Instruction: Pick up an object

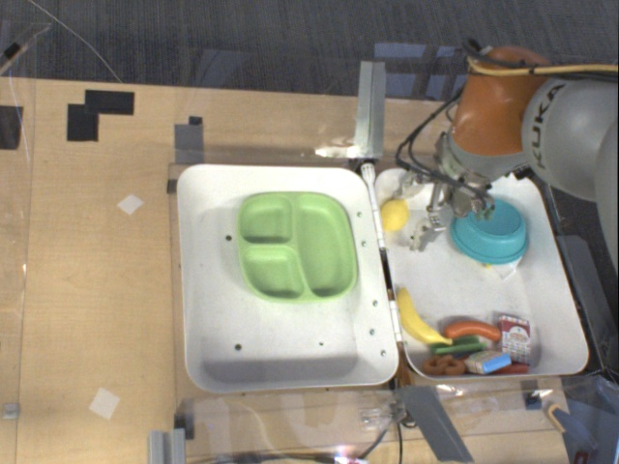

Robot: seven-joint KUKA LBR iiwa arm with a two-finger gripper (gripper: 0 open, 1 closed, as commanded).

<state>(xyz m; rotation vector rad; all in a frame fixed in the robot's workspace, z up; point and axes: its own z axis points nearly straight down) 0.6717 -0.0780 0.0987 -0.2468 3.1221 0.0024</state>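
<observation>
Camera view: looks down at a slant on two white bins side by side on a wooden bench.
Gripper (432, 222): hangs low over the far part of the right bin, fingers pointing down; whether they are released or clenched cannot be told, and nothing shows between them.
Arm (571, 133): grey, with an orange band above the wrist, reaching in from the right over the far right corner of the right bin.
Lemon (395, 216): a round yellow fruit just beside the gripper on its left, close to the divider; touching or apart cannot be told.
Bowl (491, 234): blue, just right of the gripper, partly under the wrist.
Banana (418, 321): yellow, lying on the right bin floor near the divider, well apart from the gripper.
Small items: an orange sausage-shaped piece (471, 333), a red-and-white box (515, 336) and a blue-tipped piece (490, 362) clustered in the near corner, next to the banana's end.
Right bin (561, 288): holds all of the loose things.
Left bin (208, 288): holds a green tray (295, 246) with three compartments, lying flat near the middle.
</observation>
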